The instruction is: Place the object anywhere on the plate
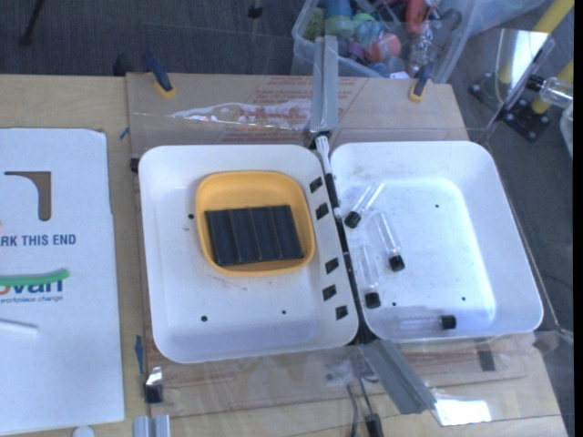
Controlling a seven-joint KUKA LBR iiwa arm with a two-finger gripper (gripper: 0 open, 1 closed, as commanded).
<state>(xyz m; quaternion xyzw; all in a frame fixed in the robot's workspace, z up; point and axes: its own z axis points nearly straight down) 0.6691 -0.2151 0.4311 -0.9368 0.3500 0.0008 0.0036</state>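
A yellow, rounded-square plate (pixel 256 187) sits in the left white bin (pixel 173 317), slightly toward its far side. A dark grey, ridged rectangular block (pixel 254 235) lies flat on the plate and covers most of its floor. In the right white bin (pixel 492 244), several clear plastic tubes with black caps lie loose. One tube (pixel 364 201) is near the divider, another tube (pixel 387 241) is mid-bin, and a third tube (pixel 422 320) lies along the near wall.
Black clips (pixel 330 264) line the ridge where the two bins meet. A white printed board (pixel 55 271) lies on the bench to the left. A clear tub of colourful items (pixel 383 16) stands behind the bins. Metal brackets (pixel 392 381) sit at the front edge.
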